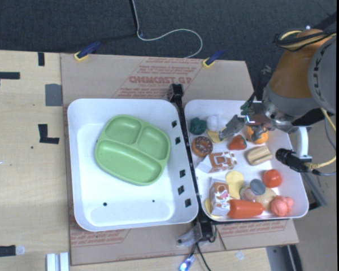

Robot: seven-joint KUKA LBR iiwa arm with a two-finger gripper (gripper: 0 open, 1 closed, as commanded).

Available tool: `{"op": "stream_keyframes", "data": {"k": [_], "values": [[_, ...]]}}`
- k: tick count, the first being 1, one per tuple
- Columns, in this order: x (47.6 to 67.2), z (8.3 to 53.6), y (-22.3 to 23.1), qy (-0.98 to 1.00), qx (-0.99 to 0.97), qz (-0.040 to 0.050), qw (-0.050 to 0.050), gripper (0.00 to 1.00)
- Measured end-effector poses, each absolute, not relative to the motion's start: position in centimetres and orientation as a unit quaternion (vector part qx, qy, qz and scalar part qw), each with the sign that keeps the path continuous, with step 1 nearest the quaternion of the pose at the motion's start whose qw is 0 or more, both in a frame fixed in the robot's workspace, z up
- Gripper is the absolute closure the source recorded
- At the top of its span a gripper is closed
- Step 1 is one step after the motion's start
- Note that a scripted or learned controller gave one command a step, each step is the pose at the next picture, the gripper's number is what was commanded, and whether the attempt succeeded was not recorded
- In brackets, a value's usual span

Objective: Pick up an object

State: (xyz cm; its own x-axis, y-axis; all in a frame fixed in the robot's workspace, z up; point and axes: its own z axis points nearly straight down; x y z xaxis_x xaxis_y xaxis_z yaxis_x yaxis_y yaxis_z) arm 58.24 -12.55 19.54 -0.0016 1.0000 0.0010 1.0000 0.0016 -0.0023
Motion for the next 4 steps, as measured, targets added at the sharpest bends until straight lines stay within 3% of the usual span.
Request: {"op": "stream_keyframes", "data": {"k": [1,2,3,4], "values": [[55.6,9.6,-9.5,-0.707,-0.707,0.0028,0.003,0.00],[55.8,11.1,-9.5,-0.707,-0.707,0.0009,0.001,1.00],[56.5,28.5,1.3,-0.712,-0.702,-0.0072,-0.004,1.00],[56.1,26.0,5.1,-0.709,-0.706,0.0013,0.001,1.00]]}}
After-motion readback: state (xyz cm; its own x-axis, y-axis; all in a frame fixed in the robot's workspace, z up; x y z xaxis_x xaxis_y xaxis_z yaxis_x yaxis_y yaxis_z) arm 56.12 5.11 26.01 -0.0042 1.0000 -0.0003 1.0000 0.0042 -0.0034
